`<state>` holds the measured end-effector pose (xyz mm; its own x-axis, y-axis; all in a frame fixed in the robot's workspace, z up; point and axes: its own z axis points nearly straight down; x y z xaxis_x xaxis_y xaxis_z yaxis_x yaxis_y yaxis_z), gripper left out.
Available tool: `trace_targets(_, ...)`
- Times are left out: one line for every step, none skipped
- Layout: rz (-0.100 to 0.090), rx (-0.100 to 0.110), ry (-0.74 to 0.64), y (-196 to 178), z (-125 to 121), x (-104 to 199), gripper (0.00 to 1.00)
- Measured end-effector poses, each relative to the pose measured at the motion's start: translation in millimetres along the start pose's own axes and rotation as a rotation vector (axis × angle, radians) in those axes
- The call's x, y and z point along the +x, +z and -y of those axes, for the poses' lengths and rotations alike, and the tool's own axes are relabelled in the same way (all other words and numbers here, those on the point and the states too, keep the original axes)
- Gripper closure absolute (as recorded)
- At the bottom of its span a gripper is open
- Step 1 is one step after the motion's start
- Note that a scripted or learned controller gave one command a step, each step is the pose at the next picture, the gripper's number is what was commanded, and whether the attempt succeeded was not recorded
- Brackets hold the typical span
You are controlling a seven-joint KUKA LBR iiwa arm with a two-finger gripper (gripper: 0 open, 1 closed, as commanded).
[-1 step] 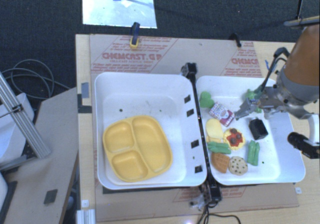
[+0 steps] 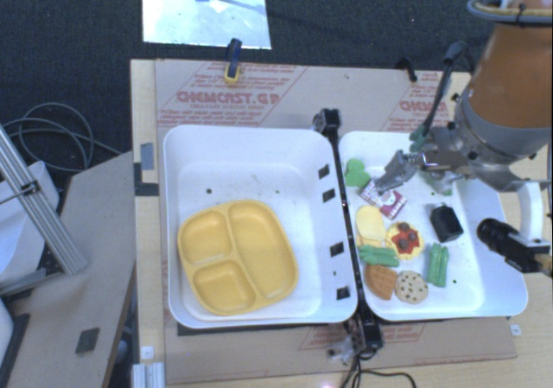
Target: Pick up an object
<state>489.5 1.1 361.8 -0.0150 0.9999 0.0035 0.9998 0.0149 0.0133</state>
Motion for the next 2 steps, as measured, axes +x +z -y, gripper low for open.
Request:
trace_targets(-0.001,-0.009,0.004,-172.8,-4.1,51.5,0.00)
trace_targets(0.003,0.006,0.006,-174.9,-4.1,48.8,1.00)
